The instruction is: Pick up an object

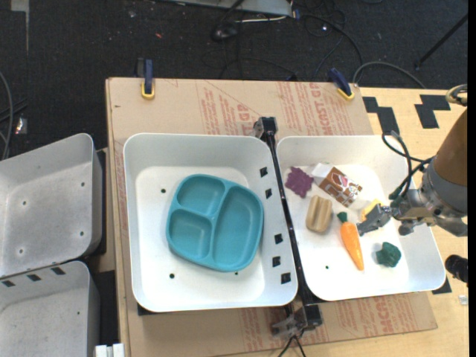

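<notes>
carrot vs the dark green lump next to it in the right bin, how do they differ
The carrot is orange with a small green top; the dark green lump is one colour throughout. The carrot is long and tapered, lying with its tip toward the bin's near edge; the lump is short and rounded. The carrot is the longer of the two. Both lie loose on the floor of the right bin, close to the gripper, and neither is between its fingers.

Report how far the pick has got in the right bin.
Nothing looks picked yet. The orange plastic carrot, tan bread-shaped block, purple toy piece, brown-and-white carton and dark green lump all lie on the floor of the right white bin. In hand: the end effector is low over that bin, beside the carrot's top. Left: closing on one object and lifting it.
</notes>
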### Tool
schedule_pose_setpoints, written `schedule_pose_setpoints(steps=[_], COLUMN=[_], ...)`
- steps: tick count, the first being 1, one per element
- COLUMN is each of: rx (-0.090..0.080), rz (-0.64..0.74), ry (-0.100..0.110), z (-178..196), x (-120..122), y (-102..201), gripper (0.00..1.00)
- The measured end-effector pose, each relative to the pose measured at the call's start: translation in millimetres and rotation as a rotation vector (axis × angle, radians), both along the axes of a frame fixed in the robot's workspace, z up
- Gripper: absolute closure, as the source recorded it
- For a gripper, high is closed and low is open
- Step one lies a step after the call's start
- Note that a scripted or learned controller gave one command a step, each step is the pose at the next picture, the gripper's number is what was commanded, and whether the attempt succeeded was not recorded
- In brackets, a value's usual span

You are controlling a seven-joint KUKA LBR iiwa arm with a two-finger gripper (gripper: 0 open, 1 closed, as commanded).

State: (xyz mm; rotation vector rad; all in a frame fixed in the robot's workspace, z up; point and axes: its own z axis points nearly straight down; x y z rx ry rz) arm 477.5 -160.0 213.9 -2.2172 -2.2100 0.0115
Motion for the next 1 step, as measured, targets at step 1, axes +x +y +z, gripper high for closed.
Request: schedule_pose_setpoints(steps=[1], rx=[-0.003], rz=[0.004], ry=[-0.012], z=[5.9], x=[2.9], y=[0.4], gripper=[0.0])
